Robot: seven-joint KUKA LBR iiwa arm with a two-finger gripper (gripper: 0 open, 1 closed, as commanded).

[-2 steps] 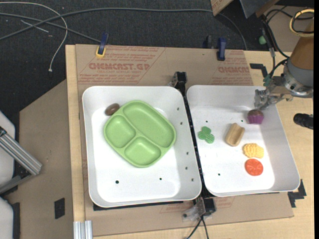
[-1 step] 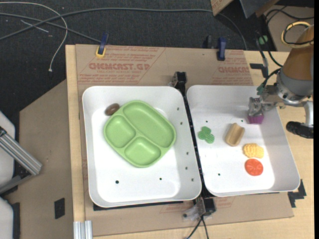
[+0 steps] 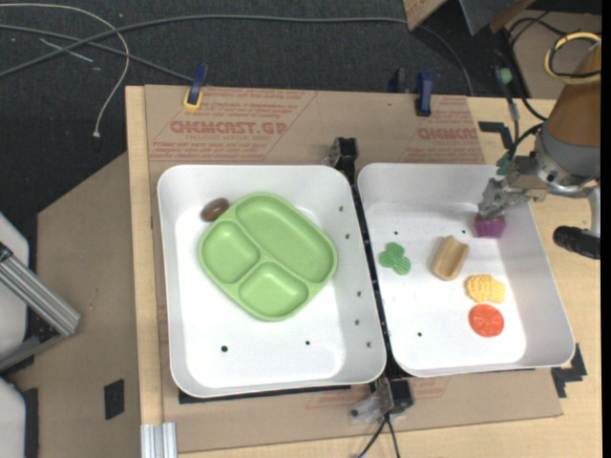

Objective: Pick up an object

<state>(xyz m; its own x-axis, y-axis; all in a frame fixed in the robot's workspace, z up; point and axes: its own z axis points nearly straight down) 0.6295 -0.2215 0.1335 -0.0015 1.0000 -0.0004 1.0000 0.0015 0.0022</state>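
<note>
Altogether, two white bins sit side by side on the surface [image 3: 95, 256]. Taking the right bin [image 3: 535, 351] as landmark: inside it lie one purple piece [image 3: 490, 225], one tan block [image 3: 448, 258], one green piece [image 3: 393, 260], one yellow piece [image 3: 485, 287] and one orange-red piece [image 3: 487, 321]. Left of it, the left bin [image 3: 191, 351] holds one green divided plate [image 3: 268, 256] and one brown piece [image 3: 215, 209]. The pincer [image 3: 496, 204] hangs at the purple piece's top, touching it; its opening and hold cannot be told.

Bins sitting side by side: two white bins [image 3: 181, 284]
Green divided plates lying in the left bin: one [image 3: 268, 255]
Small items resting in the right bin: five [image 3: 449, 257]
Brown items lying beside the plate: one [image 3: 215, 209]
</note>
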